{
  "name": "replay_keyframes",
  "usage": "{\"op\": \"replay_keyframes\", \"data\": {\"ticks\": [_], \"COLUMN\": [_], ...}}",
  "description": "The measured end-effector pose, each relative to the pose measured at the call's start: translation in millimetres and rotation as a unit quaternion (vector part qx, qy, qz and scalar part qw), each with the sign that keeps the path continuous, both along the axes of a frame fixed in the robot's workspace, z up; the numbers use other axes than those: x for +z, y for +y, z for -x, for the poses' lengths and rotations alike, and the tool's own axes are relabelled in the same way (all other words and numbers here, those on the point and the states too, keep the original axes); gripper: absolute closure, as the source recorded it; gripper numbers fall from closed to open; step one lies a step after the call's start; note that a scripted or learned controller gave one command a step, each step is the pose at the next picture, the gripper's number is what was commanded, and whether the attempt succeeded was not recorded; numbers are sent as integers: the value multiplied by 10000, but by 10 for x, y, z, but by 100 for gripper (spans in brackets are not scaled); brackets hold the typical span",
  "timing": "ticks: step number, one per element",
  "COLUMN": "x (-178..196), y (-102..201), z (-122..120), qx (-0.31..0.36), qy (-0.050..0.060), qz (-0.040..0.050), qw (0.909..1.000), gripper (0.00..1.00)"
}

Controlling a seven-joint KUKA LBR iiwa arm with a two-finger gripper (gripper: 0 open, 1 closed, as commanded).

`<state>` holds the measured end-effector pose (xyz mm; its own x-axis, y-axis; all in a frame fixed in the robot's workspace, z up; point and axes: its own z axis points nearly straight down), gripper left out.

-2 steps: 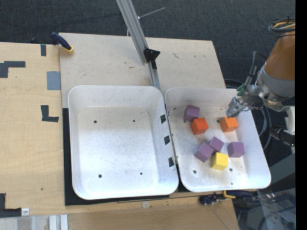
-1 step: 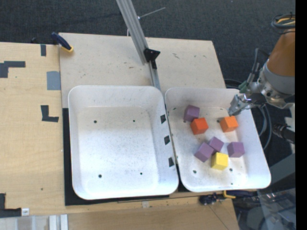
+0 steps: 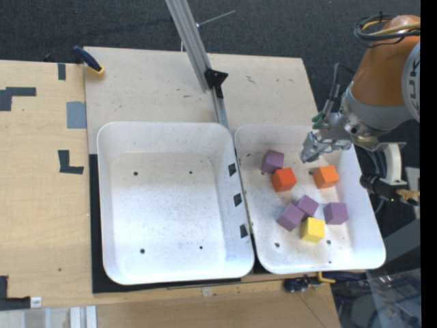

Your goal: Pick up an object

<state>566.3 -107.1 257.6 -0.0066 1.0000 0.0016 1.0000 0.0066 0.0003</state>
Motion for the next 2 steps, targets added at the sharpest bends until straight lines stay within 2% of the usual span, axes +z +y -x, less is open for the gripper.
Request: {"op": "replay_keyframes", "data": {"ticks": [1,2], "x": [2,-73], "y": [590,1002], "z": [-64,-202], "qx": [5,-4], "qy": [2,10], "qz": [2,6], "qw": [10000,10000], "gripper": [100,100]}}
